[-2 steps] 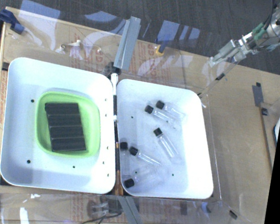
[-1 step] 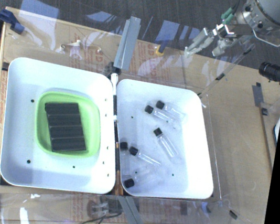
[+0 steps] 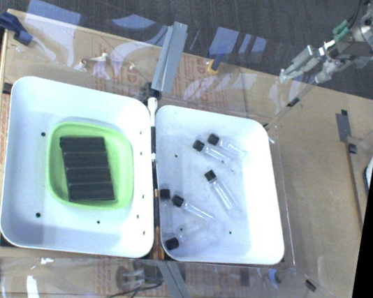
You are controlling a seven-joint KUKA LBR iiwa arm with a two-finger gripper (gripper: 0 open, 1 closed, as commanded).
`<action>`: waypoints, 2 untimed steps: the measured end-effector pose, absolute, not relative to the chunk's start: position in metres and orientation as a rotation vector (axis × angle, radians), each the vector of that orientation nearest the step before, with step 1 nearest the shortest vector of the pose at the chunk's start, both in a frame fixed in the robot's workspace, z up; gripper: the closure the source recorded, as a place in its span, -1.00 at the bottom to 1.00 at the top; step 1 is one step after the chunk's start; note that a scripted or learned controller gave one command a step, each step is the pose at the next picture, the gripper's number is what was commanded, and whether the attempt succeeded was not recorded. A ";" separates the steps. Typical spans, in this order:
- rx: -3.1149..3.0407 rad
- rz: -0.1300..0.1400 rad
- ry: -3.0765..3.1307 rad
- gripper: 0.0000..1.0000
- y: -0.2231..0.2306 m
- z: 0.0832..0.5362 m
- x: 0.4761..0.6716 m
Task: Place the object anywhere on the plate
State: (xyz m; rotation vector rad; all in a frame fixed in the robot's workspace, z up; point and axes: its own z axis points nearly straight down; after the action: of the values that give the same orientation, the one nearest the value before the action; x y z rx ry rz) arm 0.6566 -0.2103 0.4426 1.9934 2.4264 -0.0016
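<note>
The objects to move are small clear vials with black caps, lying loose on the floor of the right bin [image 3: 269, 226]. Two vials [image 3: 216, 147] lie close together near the bin's back, caps toward the left. Another vial [image 3: 218, 187] lies alone in the middle on a diagonal, its cap at its upper left end. A fourth vial [image 3: 191, 208] lies just below and left of it, with a stray black cap [image 3: 164, 193] beside it near the bin's left wall. One more vial [image 3: 184, 238] lies near the front left corner, its cap close to the front wall. All of them rest flat, none upright

In the left bin [image 3: 23, 153] sits the green plate [image 3: 56, 151], a rounded square roughly in the middle of the bin floor. A dark ribbed block [image 3: 88, 169] lies on the plate, tilted a little, covering most of its centre. No vial touches the plate

The two bins stand side by side on the worktop [image 3: 319, 202], their inner walls touching along the middle. The hand [image 3: 312, 68] hangs at the upper right, well apart from both bins and beyond the right bin's back corner, with nothing between its fingers. The two slim fingers [image 3: 294, 64] look slightly spread
</note>
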 end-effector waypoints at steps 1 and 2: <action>2.075 0.000 2.360 -1.00 -0.202 0.443 0.591; 1.889 -0.005 2.515 -1.00 -0.118 0.247 0.611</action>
State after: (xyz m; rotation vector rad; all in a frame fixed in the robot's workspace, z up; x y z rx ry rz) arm 0.6105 -0.1182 0.2470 1.8886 2.5149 -0.0049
